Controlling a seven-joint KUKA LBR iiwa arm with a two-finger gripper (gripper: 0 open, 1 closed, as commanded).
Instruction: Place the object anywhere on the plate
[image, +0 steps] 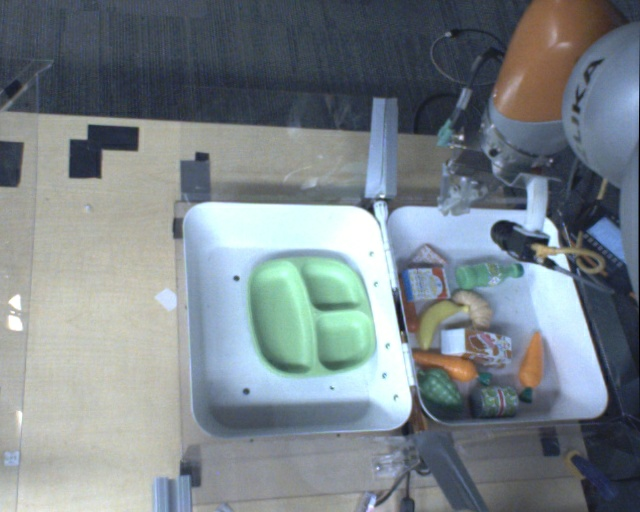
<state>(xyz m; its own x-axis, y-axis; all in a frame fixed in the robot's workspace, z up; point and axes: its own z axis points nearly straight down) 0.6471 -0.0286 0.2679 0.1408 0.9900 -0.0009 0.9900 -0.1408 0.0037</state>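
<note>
the gripper (462, 190) hangs over the far rim of the right bin (590, 400), and its clear fingers blur against the bench, so whether they are open or shut cannot be told; nothing shows between them.

the step in hand looks like the pick, since the plate (308, 313) holds nothing yet. to do it well, the arm should probably come down on something with room around it, such as the green bottle (490, 272) lying by itself toward the far side, or the carrot (531, 360) near the right wall. the pile in the middle is crowded and fingers may catch two things at once.

the left bin (205, 300) holds the green plate with three sections, sitting about in its middle. the right bin holds a small carton (426, 282), a banana (437, 320), a second carrot (446, 365), a green can (496, 401) and a few other small foods packed close together.
</note>
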